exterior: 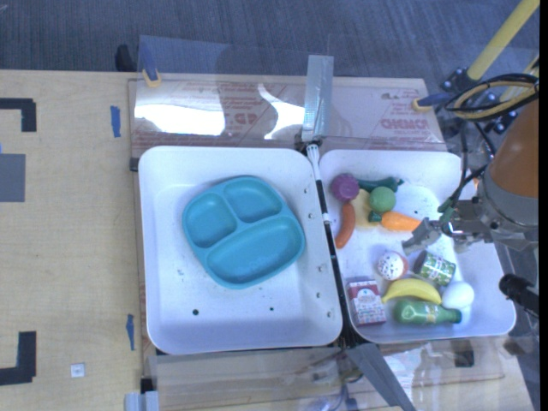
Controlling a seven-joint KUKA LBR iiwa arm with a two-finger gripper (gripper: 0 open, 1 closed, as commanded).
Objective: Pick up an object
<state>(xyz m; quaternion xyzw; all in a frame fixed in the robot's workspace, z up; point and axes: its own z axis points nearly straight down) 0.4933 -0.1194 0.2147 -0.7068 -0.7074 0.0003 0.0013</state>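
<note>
The right bin (pixel 479 171) holds several toy foods: a purple item (pixel 345 187), a green ball (pixel 383 199), an orange carrot (pixel 399 222), a red-orange sausage (pixel 346 226), a speckled white ball (pixel 391 265), a green can (pixel 437 269), a banana (pixel 411 291), a green bottle (pixel 425 314), a white egg (pixel 460 295) and a red carton (pixel 366 302). My gripper (pixel 432 223) hangs over the right side of this bin, just above the can and right of the carrot. It stands open with nothing between its fingers.
The left bin (pixel 163 255) holds a blue divided plate (pixel 244 229). A raised divider edge (pixel 324 229) separates the two bins. Cables and a yellow bar (pixel 505 32) crowd the far right, behind the arm's orange band (pixel 522 165).
</note>
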